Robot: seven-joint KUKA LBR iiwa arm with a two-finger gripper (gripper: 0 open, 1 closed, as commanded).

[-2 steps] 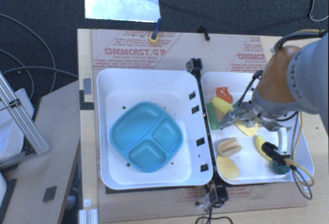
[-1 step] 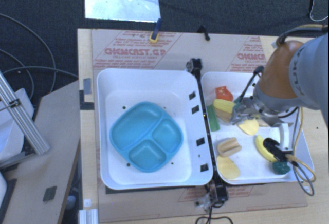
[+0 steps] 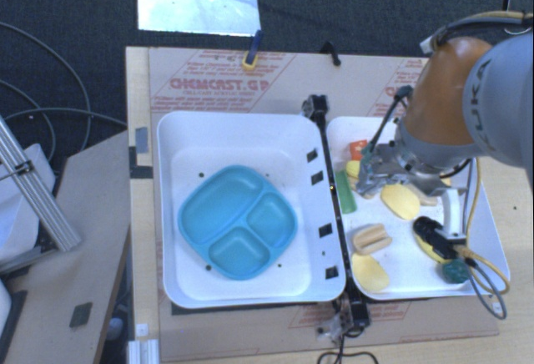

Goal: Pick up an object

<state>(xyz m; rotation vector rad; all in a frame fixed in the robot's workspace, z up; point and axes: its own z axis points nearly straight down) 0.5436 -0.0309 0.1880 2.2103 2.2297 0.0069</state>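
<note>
Camera view looks down on two white bins; the left bin [image 3: 179,187] holds a blue tray [image 3: 238,221] with three compartments; the right bin [image 3: 492,250] holds small food toys. The arm [image 3: 467,99] reaches in from the right, its gripper [image 3: 373,180] low over the right bin's upper left part; whether its fingers are spread or pressed together I cannot tell. Just beside it lie a green piece [image 3: 346,193] and an orange piece [image 3: 358,149]; a yellow slice [image 3: 401,202] sits just right of it; a bun [image 3: 371,238], a yellow wedge [image 3: 370,273], a banana [image 3: 434,242] and a teal lump [image 3: 455,271] lie nearer the front.
</note>
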